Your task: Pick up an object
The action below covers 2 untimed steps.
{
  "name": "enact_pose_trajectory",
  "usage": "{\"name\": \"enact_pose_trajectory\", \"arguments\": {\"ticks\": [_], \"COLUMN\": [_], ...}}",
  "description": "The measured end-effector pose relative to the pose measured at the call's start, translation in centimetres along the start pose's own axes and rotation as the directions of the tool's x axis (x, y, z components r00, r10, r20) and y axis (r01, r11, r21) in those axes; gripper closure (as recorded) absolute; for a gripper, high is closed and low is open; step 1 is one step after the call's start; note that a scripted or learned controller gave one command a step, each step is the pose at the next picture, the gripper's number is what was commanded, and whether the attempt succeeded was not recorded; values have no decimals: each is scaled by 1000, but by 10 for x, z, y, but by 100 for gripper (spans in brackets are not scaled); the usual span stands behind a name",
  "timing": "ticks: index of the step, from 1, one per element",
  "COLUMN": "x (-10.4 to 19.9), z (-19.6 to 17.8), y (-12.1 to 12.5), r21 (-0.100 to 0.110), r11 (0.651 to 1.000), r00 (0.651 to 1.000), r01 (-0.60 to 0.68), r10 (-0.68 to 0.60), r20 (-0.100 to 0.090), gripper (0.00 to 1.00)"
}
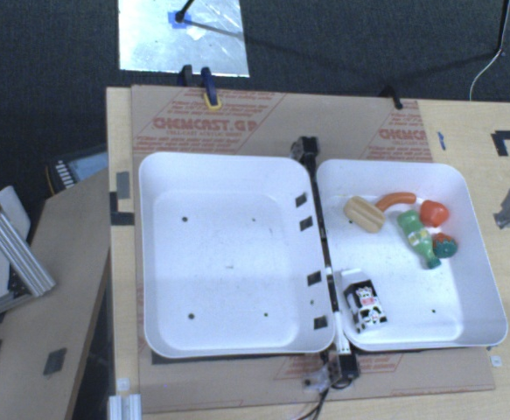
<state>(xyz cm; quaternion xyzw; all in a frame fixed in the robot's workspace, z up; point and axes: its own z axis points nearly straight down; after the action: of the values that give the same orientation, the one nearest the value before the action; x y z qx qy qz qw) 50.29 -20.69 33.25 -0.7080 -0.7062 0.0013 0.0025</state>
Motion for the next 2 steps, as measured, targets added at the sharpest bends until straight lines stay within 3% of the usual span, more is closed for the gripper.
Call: {"name": "enact_pose_trajectory", "arguments": {"ticks": [1,2], "x": [0,0], "z": [-14,34], "y": [5,-17], "r21": [-11,-5], "r11": [1000,1000], "r00": [1000,1000], "r01": [8,3], "r10": [-8,-3], "r20": [5,1], "gripper": [100,100]}}
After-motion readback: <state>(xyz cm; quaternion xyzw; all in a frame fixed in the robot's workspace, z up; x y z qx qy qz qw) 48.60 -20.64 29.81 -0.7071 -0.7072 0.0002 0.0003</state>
